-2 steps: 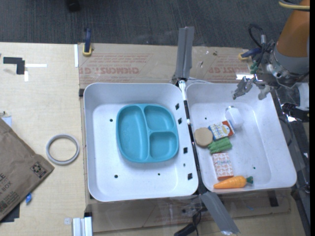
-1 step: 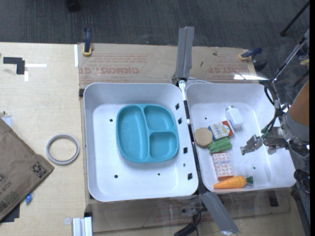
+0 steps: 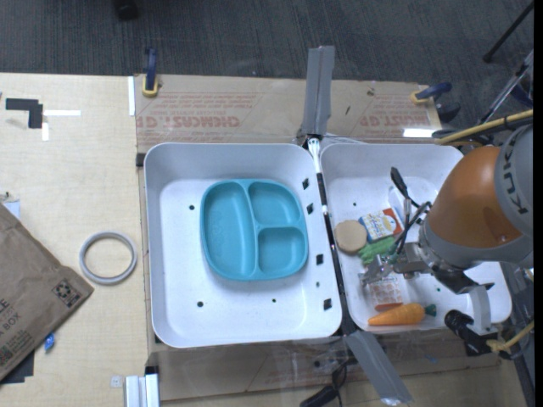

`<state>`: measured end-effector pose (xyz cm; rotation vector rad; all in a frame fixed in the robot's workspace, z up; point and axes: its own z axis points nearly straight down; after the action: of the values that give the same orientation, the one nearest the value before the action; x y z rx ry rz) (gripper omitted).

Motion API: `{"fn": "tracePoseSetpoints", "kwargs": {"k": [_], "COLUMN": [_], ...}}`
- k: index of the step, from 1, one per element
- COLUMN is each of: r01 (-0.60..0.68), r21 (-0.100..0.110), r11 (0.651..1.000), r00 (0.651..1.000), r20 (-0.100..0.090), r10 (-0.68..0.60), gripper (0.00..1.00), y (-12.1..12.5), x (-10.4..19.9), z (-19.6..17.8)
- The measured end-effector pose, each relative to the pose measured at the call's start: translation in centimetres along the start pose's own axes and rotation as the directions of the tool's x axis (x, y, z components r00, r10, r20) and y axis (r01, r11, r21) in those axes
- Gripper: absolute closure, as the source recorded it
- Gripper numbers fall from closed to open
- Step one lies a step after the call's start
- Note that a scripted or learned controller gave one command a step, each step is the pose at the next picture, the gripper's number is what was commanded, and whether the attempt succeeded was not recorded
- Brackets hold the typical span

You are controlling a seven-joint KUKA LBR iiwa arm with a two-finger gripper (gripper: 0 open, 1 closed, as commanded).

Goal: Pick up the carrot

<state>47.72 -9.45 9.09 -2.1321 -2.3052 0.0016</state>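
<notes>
An orange carrot (image 3: 396, 315) lies along the front wall of the right bin (image 3: 356, 164). My gripper (image 3: 378, 269) hangs low over that bin, just behind and slightly left of the carrot, above a small clear packet (image 3: 386, 292). The grey arm with its orange band (image 3: 471, 197) covers the bin's right half. Nothing shows between the fingers.
Beside the gripper lie a round tan biscuit (image 3: 349, 236), a green piece (image 3: 378, 248), a small printed packet (image 3: 379, 225) and a black utensil (image 3: 400, 185). The left bin (image 3: 170, 253) holds a teal divided plate (image 3: 229, 265). A tape ring (image 3: 108, 256) and a cardboard box lie on the bench at the left.
</notes>
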Motion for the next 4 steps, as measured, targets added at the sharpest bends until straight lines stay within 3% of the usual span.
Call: {"fn": "tracePoseSetpoints", "kwargs": {"k": [1, 2, 3, 4], "r01": [-0.469, -0.241, 0.326, 0.168], "r21": [0.0, 0.004, 0.001, 0.0], "r11": [0.883, 0.97, 0.945, 0.986], "r00": [0.883, 0.97, 0.945, 0.986], "r20": [0.002, 0.0, -0.001, 0.001], "r10": [0.469, 0.241, -0.326, -0.168], "gripper": [0.0, 0.0, 0.0, 0.0], "y": [2.6, -0.2, -0.1, 5.5], "x": [-6.8, -1.1, -0.6, 6.1], "z": [-6.3, -3.4, -1.9, -10.0]}}
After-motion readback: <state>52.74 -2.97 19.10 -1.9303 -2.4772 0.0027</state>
